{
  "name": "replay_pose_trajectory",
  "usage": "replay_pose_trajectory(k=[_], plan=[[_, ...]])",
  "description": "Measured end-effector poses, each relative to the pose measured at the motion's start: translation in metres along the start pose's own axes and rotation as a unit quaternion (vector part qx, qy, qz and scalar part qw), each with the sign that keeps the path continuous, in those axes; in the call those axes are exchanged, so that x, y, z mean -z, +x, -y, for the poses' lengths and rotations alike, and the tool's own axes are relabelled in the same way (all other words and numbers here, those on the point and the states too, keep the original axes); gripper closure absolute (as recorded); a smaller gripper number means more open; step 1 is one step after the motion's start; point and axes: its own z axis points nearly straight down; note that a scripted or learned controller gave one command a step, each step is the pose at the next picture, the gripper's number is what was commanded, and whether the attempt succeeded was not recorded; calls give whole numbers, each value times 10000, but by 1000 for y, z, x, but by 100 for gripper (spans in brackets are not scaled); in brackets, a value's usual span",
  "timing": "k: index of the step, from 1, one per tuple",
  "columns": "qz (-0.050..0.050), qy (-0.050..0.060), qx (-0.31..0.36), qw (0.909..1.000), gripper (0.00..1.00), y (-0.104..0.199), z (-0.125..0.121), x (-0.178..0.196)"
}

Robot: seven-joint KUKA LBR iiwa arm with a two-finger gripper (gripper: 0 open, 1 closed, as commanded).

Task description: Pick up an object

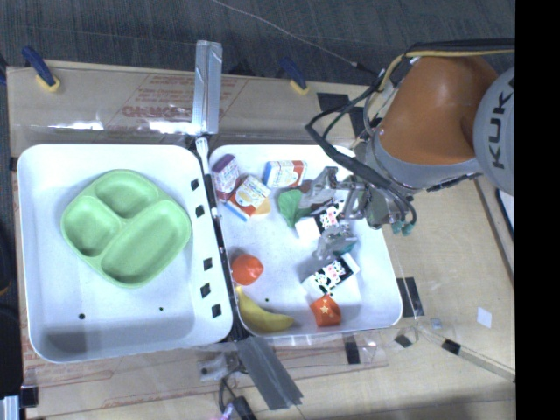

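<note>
Both white bins sit side by side on my bench; the gripper (335, 234) hangs low in the right bin (372, 300). I cannot tell its state. Directly beneath it lies a black-and-white card box (332, 274), flat and slightly skewed, with a red-orange toy (325, 310) just beyond. My judgement: descend squarely, straddle the box's narrow sides, avoid the green leafy piece (291, 204) behind.

We log: even overhead light, white bins (52, 322) bright, soft shadows, mild overall blur, dim upper background.
</note>
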Motion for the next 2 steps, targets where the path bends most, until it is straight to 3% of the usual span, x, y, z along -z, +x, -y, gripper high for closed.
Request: replay_pose_trajectory(k=[1, 2], plan=[[13, 0, 669, 9978, 0, 47, 38, -165], [14, -1, 1448, 9895, 0, 47, 69, -165]])
